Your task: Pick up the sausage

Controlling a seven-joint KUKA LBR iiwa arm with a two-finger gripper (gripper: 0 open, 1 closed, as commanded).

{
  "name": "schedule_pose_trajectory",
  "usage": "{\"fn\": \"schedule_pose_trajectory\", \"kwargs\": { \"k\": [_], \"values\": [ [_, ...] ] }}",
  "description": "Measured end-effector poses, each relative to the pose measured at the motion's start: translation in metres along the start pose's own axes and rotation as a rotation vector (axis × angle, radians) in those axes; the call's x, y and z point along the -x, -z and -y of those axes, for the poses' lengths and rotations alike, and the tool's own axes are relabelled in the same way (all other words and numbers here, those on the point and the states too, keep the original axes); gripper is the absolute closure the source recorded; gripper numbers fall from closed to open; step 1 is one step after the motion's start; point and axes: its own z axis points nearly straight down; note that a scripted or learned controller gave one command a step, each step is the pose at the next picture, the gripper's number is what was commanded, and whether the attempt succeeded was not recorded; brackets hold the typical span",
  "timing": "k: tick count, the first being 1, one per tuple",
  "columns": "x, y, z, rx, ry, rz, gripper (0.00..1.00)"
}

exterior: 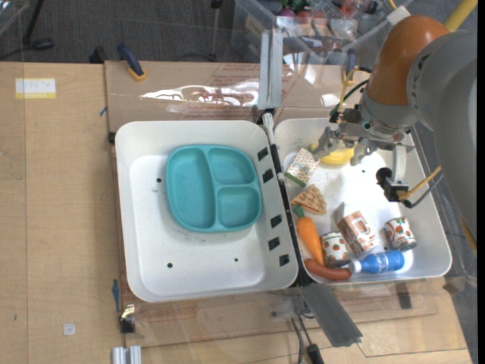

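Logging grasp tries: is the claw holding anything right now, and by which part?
Cannot be told. The claw hangs over the banana in the right bin; the sausage lies untouched at the near wall.

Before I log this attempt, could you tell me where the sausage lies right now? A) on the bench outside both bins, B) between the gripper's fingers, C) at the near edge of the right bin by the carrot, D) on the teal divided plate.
C: the sausage lies at the right bin's near edge, just below the carrot.

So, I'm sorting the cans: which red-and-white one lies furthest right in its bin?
The can by the right bin's right wall; the other two cans lie left of it.
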Motion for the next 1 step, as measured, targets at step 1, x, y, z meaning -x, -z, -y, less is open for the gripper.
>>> {"fn": "schedule_pose_trajectory", "kwargs": {
  "k": [1],
  "values": [
    [0.0009,-0.031,-0.005,0.013,-0.004,-0.002,0.0]
  ]
}}
